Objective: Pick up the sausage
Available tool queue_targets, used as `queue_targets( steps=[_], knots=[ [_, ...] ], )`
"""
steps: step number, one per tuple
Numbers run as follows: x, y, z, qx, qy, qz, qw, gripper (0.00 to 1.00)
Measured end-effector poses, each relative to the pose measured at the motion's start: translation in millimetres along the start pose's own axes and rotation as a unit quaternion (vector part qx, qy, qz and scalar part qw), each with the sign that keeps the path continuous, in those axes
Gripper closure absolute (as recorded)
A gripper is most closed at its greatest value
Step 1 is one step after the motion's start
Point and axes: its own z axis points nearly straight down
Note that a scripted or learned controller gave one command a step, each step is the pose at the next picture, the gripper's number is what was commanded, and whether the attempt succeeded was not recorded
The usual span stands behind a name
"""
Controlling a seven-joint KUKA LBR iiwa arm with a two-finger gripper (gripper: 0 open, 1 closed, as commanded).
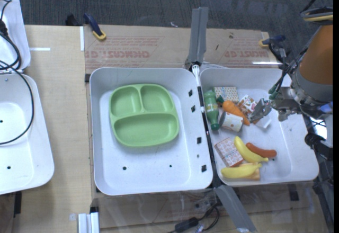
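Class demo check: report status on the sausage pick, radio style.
Gripper over right bin, holding nothing visible. Sausage lies ungrasped near front, touching banana. Carrot and packets crowd the gripper's side.

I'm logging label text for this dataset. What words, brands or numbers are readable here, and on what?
"CHEMCAST GP", red print seen upside down and mirrored, repeated along the brown protective sheet behind the bins; the last letters are uncertain.
Green bottle label: too small to read.
Patterned packet beside the bananas: print blurred.
Small carton at the right bin's back: unreadable.
Nothing readable on the sausage.
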Motion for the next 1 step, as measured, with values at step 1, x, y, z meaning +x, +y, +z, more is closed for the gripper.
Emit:
queue_targets(
  steps=[1],
  knots=[
    [-39.6,9.6,42.7,-0.001,0.000,-0.087,0.9962,0.00]
  ],
)
